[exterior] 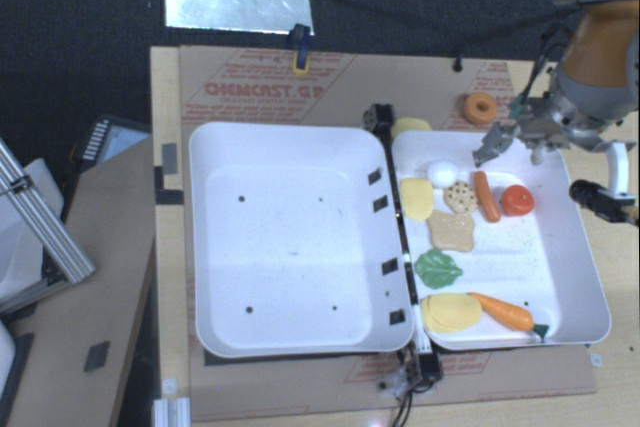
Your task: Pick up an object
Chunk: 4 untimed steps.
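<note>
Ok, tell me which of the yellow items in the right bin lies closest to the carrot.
The flat yellow piece at the bin's near edge: its right side touches the carrot. The other yellow piece lies higher up, beside the cookie.

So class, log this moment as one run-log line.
stage: approach | gripper: above right bin's far edge | nearest: white ball, sausage | left bin: untouched

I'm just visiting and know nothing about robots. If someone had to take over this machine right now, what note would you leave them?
End effector: hovering over the top edge of the right bin, nothing seen in it; finger state unclear.
Things: the right bin holds a white ball, cookie, sausage, tomato, toast slice, green leaf, carrot and yellow pieces. A doughnut lies on the bench outside the bins.
Done: nothing picked yet.
Left: grasp and lift one object.
</note>
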Motion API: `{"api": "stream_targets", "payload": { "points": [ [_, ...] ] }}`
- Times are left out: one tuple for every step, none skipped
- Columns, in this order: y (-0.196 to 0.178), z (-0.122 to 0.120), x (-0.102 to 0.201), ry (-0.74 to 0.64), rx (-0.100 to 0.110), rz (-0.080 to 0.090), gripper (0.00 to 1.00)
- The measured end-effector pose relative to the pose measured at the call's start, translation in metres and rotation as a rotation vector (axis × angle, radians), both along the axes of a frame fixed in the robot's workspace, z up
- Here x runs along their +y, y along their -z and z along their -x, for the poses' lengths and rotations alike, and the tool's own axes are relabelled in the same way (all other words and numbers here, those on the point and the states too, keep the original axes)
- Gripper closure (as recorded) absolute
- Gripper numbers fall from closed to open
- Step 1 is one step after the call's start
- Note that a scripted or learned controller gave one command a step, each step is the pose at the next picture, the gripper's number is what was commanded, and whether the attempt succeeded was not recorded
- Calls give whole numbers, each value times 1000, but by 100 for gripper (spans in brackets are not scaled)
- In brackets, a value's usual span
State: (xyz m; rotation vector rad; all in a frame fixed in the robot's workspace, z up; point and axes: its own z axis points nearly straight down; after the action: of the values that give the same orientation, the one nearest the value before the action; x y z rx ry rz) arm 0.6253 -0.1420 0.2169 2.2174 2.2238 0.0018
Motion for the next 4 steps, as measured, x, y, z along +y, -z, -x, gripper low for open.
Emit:
{"api": "stream_targets", "payload": {
  "points": [
    [34, -3, 92, -8, 2, -3, 0],
    [33, 8, 203, -12, 2, -5, 0],
    [22, 6, 195, -2, 0, -2, 100],
    [-194, -35, 253, -7, -21, -5, 100]
  ]
}}
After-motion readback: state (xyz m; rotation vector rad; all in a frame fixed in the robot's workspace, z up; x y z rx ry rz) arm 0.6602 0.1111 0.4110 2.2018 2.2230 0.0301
